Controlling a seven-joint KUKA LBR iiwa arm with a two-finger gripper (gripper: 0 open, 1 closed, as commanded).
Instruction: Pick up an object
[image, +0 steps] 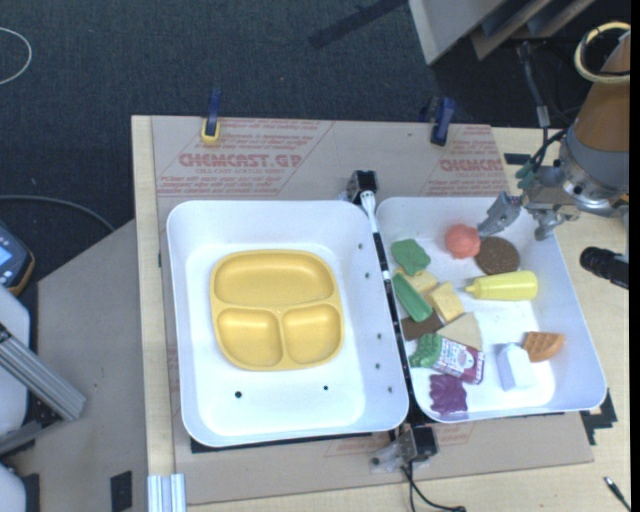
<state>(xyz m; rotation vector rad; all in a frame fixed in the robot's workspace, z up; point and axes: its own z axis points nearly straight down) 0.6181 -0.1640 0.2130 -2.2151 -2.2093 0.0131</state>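
Your tool (522, 218) hangs with fingers spread wide and holding nothing, above the right white bin's (580, 340) far edge, near the round brown cookie (497, 255).

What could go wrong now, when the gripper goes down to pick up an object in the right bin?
1. The gripper hangs over the bin's far edge, near the red ball and the brown disc. The ball looks round, so it may roll away from the fingers.
2. The disc lies flat and may give little to grasp.
3. The yellow bottle touches the disc, so a push could shift both.
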